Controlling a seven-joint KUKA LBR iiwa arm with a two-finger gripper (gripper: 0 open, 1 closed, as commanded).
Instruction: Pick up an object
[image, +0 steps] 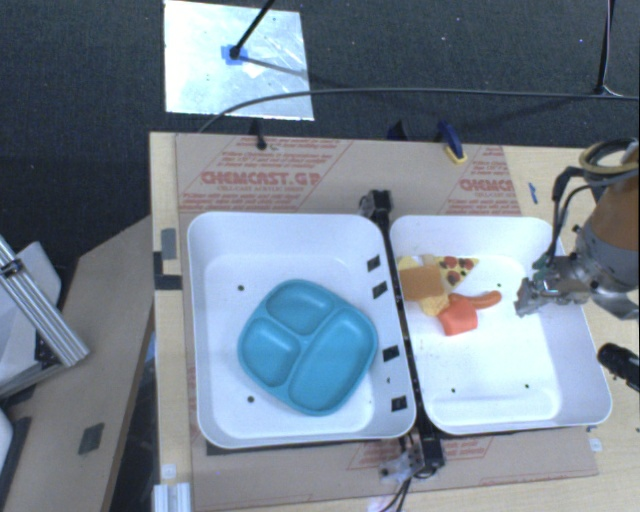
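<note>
In the right bin (500, 400) lies a cluster of toy food at the upper left: a pizza slice (452, 267), a tan bread-like piece (422, 283), a thin orange-red sausage (478, 298) and an orange-red block (459, 318). My gripper (530, 297) hangs over the right part of that bin, roughly a hand's width right of the sausage, touching none of the pieces. Its fingertips are too small and dark to read. The grey arm with its orange band (610, 225) comes in from the right.
The left bin (230, 260) holds a blue divided plate (307, 346). Black clips (385, 290) run along the seam between the bins. A cable (400, 92) crosses the back of the bench, and a metal frame (35, 320) stands at far left.
</note>
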